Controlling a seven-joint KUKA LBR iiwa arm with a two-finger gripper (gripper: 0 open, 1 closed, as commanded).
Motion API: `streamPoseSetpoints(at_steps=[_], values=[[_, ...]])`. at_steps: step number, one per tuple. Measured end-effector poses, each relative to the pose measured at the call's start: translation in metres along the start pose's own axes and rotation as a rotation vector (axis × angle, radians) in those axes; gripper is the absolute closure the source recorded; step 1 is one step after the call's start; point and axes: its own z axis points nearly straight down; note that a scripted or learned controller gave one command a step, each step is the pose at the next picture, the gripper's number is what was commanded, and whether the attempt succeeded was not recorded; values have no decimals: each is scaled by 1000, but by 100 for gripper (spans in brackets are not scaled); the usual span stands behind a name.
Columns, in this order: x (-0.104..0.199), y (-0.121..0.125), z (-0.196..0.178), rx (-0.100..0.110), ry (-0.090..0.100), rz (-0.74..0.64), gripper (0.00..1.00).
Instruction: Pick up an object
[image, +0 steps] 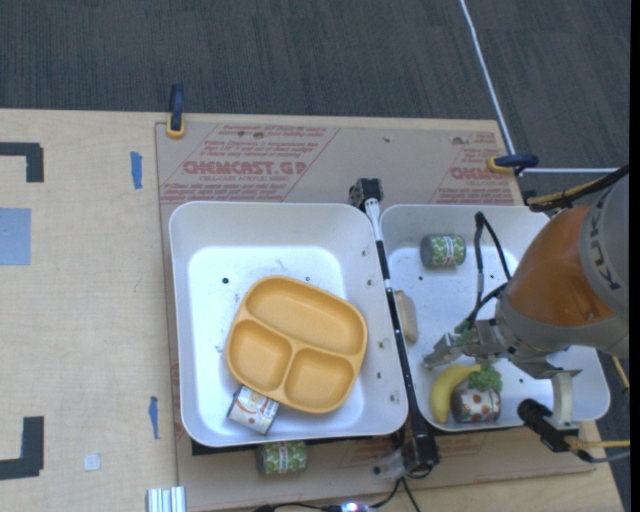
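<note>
In the right white bin (560, 225), toward the lower right of the frame, lies a yellow curved banana (447, 388). Its long axis runs from lower left to upper right, the blunt lower end near the bin's bottom wall and the upper end pointing up toward the end effector (462, 345). Touching the banana's right side is a small cylindrical can with a red and white label (475, 404), lying tipped with a bit of green printed at its top. The grey arm with the orange band (560, 285) reaches in from the right, and its end effector hangs just above the banana's upper end. Its metal fingers (441, 352) seem spread apart, though the view there is cluttered and I cannot be sure; nothing shows between them.

Higher in the same bin, near the top wall, a green-labelled can (443, 250) lies on its side, well apart from the banana. A small tan oblong piece (405, 315) lies along the bin's left wall.

The left white bin (190, 300) holds a yellow three-compartment plastic tray (297, 343), with a white and orange can (252, 410) tucked under its lower left corner. Another green can (282, 458) lies on the worktop (80, 300) just below that bin.
</note>
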Motion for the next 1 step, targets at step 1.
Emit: streamPoseSetpoints(at_steps=[1], values=[[3,0,0,0,-4,3,0]])
